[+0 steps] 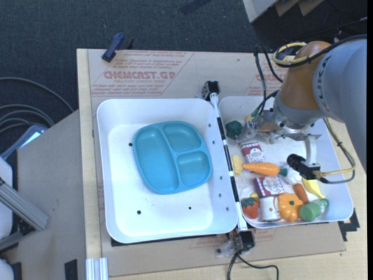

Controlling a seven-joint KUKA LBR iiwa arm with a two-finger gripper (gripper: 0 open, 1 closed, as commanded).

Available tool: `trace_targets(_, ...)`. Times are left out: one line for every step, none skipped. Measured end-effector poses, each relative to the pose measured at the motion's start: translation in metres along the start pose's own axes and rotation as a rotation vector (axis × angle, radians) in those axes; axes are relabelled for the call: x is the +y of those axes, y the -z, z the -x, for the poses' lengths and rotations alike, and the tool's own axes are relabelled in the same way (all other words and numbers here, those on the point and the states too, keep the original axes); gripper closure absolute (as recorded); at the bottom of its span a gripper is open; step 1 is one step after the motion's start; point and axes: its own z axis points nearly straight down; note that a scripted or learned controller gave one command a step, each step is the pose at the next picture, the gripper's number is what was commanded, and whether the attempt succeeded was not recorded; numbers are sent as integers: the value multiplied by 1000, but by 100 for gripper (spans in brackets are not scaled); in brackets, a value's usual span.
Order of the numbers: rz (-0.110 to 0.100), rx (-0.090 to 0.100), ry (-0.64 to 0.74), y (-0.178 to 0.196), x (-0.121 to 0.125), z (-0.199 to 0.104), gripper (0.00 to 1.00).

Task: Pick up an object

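My gripper [265, 125] hangs low over the back of the right bin [344, 198], largely hidden beneath the grey wrist and orange band. Just below it lies a red and white packet [252, 152], and a dark green toy [233, 127] sits to its left by the bin wall. An orange carrot [262, 168] lies across the middle of the bin beside a yellow corn cob [237, 163]. Nothing shows held in the gripper.
The front of the right bin is crowded: a second red packet [269, 185], a silver can [268, 209], an orange pepper [288, 206], a green piece [309, 210], a yellow banana [315, 188]. A blue divided plate [172, 155] lies in the left bin [116, 203].
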Motion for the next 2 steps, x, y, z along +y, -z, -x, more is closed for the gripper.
trace_targets(-6, 0, -1, 7, -2, 0, 100)
trace_targets(-11, 2, 0, 97, -74, -53, 100)
